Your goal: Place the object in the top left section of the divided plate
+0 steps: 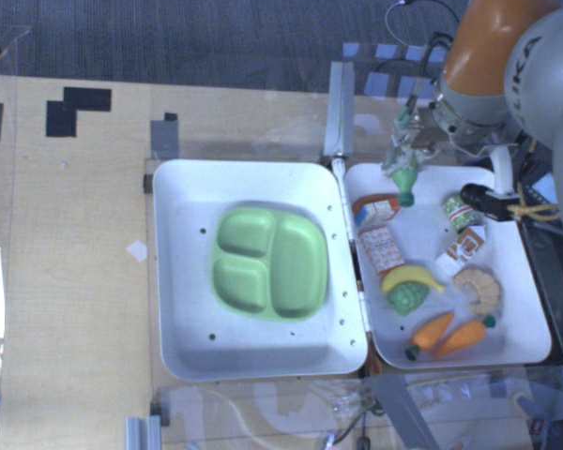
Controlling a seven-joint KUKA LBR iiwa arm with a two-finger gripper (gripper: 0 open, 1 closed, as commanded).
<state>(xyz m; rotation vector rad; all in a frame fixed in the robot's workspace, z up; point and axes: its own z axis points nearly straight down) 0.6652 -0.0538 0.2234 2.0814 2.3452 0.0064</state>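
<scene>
The green divided plate lies in the left white bin; its top left section holds nothing. My gripper hangs over the far left corner of the right bin. A small green object sits between its fingertips and points down, so the gripper is shut on it. The object hangs just above a red-labelled packet.
The right bin holds a printed carton, a banana, a green bumpy fruit, two carrots, a round biscuit, a green can and a small box. A metal divider runs between the bins.
</scene>
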